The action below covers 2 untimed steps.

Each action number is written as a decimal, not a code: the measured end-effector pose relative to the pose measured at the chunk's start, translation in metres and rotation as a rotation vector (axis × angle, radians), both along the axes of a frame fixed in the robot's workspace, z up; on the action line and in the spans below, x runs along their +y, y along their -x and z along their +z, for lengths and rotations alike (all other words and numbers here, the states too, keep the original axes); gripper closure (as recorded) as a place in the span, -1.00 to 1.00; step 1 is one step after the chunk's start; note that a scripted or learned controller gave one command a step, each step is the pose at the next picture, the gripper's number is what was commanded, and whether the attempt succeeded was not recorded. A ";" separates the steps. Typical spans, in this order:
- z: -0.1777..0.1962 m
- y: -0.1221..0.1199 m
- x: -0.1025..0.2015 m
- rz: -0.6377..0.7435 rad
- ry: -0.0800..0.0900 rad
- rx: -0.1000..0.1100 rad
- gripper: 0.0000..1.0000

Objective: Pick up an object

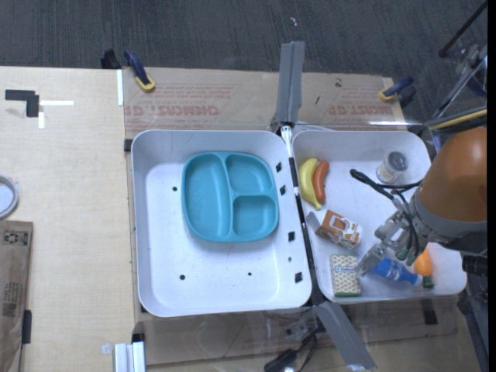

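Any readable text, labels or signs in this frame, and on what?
Cardboard behind the bins: red print, seen upside down, too blurred to read.
Brown bag at left edge: a dark recycling-type mark, unreadable.
Orange carton: print too small.
Green packet: pattern, no legible words.
Blue bottle: nothing legible.

A roll of tape (5, 198) and brown bag (14, 273) lie on the bench (62, 169).

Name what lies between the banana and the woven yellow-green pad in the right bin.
In the camera view, a small orange-and-white carton lies between the banana and the pad.
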<state>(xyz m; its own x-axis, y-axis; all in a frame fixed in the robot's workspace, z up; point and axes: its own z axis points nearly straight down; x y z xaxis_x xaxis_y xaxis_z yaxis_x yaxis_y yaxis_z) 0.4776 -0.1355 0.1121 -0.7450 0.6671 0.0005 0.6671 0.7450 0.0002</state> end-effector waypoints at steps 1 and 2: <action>-0.021 -0.052 -0.020 0.103 0.001 -0.002 -1.00; -0.020 -0.052 -0.020 0.103 0.001 -0.002 -1.00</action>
<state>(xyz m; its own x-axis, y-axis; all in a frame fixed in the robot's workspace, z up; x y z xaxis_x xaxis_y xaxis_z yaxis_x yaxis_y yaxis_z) 0.5295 -0.1552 0.0917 -0.8097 0.5869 -0.0019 0.5869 0.8097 0.0009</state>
